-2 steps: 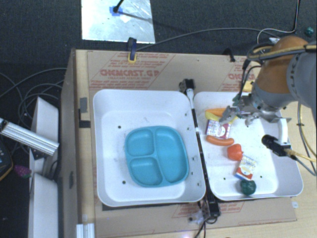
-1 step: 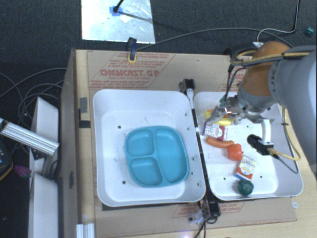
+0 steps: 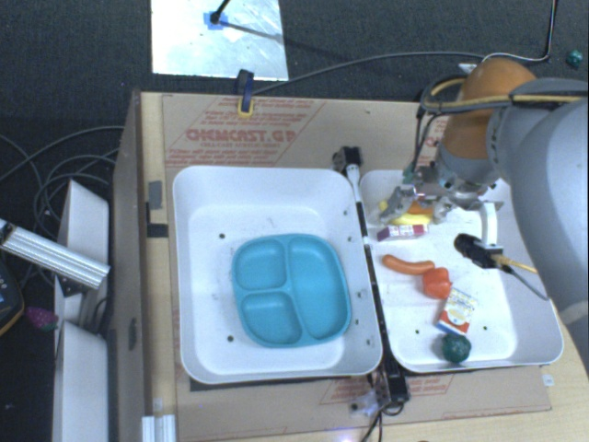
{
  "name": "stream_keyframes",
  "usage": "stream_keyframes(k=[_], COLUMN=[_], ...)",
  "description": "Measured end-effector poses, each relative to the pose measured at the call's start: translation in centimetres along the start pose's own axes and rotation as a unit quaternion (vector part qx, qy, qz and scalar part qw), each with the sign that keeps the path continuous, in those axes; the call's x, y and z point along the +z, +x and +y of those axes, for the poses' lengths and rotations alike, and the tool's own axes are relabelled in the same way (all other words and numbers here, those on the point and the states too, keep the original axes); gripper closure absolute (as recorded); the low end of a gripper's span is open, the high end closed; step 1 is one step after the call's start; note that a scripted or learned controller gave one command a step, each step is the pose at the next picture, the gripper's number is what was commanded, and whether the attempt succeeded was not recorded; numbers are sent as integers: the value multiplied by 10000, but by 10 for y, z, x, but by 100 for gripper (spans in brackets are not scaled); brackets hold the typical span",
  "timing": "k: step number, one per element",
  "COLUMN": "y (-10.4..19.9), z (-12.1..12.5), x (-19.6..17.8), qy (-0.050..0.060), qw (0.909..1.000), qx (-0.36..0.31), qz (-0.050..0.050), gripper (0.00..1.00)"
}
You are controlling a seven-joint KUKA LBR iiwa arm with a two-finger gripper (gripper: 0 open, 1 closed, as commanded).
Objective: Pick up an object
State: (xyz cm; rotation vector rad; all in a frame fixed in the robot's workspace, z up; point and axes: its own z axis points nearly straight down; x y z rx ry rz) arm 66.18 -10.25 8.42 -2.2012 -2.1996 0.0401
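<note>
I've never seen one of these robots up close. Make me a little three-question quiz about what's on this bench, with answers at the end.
1. True or false: the blue divided plate lies in the same bin as the small objects.
2. The gripper is over which part of the right bin? A) far end B) near end C) the middle
3. Fill in: the object closest to the right bin's near edge is a dark green ____.

Key: 1. False, it lies in the left bin. 2. A. 3. ball.
</note>
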Motion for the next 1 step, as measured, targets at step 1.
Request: stream_keyframes(k=[1], y=[0], z=[-2], x=[-9], qy=[30], qw=[10000], qx=[-9], qz=[-2], gripper=[100])
